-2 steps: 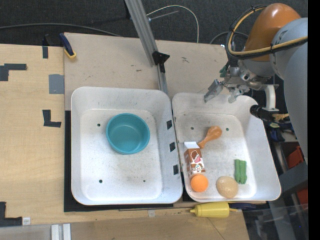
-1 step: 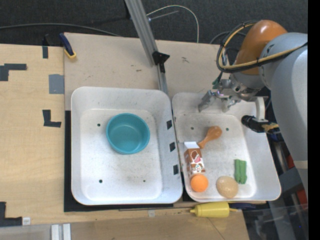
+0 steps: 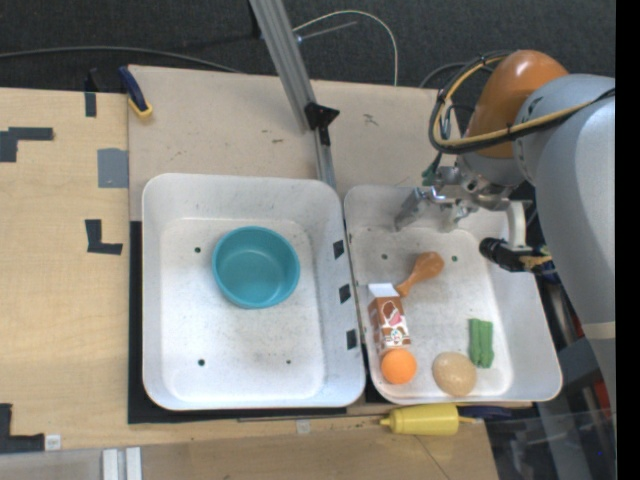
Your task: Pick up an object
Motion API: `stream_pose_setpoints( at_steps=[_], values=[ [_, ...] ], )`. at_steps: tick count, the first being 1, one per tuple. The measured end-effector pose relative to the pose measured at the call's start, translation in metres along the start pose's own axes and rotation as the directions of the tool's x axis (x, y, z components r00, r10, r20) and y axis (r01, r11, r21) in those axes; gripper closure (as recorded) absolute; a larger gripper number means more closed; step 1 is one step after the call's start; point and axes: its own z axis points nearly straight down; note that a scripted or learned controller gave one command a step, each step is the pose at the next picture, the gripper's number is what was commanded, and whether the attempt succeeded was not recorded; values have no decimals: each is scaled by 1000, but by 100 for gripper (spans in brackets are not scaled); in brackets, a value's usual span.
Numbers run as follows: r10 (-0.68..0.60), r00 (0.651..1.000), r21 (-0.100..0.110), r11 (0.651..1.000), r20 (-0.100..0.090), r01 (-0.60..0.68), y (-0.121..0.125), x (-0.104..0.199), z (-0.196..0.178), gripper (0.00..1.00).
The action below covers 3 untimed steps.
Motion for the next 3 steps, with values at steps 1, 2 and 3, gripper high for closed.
stream_pose_setpoints(
  at_steps=[1,2,3],
  values=[
    [-1,1000,1,1000,1,1,-1,0,-9,100],
    [-3,1000,-24,1000,-1,3,0,-8,-68,100],
    [-4,1000,-22,1000,-1,4,2,-13,-113,100]
  ],
)
